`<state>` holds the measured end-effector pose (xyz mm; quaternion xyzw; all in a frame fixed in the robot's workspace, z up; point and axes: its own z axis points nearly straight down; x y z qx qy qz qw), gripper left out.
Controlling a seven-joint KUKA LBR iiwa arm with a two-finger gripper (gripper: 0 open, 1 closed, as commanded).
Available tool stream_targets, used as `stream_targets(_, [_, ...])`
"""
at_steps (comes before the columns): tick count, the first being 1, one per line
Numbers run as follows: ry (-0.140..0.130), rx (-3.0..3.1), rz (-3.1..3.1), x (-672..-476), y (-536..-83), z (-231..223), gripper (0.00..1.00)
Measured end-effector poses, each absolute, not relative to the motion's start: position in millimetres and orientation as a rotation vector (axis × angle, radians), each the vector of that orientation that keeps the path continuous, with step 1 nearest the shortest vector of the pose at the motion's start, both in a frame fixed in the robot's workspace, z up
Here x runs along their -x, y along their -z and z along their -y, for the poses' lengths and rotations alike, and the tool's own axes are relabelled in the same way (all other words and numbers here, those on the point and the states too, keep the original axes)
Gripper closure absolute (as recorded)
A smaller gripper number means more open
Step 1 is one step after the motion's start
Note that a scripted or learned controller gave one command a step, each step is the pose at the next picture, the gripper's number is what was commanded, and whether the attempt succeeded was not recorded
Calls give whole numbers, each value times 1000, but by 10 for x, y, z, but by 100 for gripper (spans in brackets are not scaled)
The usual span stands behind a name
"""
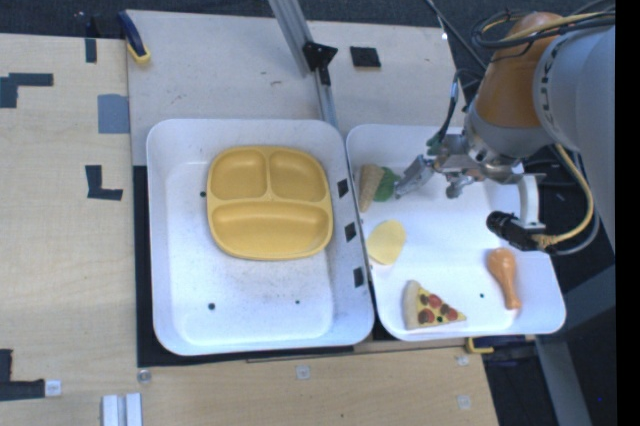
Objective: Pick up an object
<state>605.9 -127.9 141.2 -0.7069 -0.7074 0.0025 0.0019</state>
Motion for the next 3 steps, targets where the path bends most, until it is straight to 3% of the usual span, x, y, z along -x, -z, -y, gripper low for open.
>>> stream_targets(1, [-5,2219,2222,-6050,-875,1273,0])
stream_targets(2, [-4,2218,2223,-6056,-1003,1266,100])
stream_targets(3, [3,2222,2225,-6044,-1633,1255,100])
